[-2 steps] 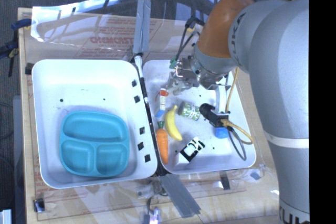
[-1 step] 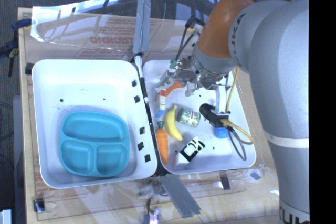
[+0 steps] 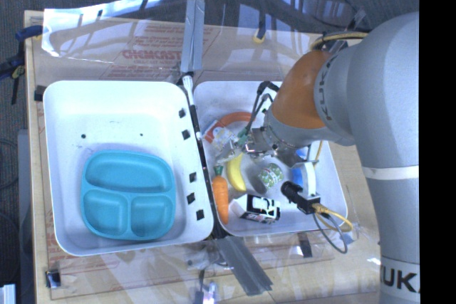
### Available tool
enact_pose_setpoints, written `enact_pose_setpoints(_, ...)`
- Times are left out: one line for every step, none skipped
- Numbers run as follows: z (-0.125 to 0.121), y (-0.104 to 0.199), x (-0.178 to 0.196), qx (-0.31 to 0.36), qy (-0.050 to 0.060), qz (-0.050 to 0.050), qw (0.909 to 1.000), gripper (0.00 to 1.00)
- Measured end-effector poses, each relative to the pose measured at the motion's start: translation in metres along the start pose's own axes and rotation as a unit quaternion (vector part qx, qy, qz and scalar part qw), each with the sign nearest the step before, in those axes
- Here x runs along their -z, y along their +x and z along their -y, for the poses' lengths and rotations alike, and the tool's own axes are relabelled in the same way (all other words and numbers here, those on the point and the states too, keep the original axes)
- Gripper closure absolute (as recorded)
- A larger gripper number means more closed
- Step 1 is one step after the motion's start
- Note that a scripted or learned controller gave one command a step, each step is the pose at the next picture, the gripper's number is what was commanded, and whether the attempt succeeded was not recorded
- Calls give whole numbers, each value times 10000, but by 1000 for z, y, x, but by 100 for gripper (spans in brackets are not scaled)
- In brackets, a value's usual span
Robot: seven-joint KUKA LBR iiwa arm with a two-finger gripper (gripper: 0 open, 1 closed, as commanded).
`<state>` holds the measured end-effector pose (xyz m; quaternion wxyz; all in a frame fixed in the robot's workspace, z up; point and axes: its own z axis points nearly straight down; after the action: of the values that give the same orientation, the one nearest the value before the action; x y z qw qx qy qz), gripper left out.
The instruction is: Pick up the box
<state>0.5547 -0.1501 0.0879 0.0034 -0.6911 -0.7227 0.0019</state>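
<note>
The box (image 3: 261, 208) is small, black with white print, and lies near the front wall of the right bin (image 3: 329, 204). My gripper (image 3: 254, 148) hangs low over the middle of that bin, above a heap of items and a little behind the box. The grey arm with its orange band (image 3: 299, 92) comes in from the right and covers the bin's back right part. Nothing shows as held.
Around the box lie a carrot (image 3: 221, 197), a yellow fruit (image 3: 236, 175), a clear greenish item (image 3: 270, 176), a blue and white item (image 3: 308, 175) and an orange-rimmed piece (image 3: 229, 123). A blue compartment tray (image 3: 128, 194) sits in the left bin (image 3: 107, 107). Cables (image 3: 329, 218) trail at the front right.
</note>
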Motion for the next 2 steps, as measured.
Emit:
enact_pose_setpoints(-50,5,1,-928,-3,3,9957,0)
enact_pose_setpoints(-101,28,4,-942,-7,2,9955,0)
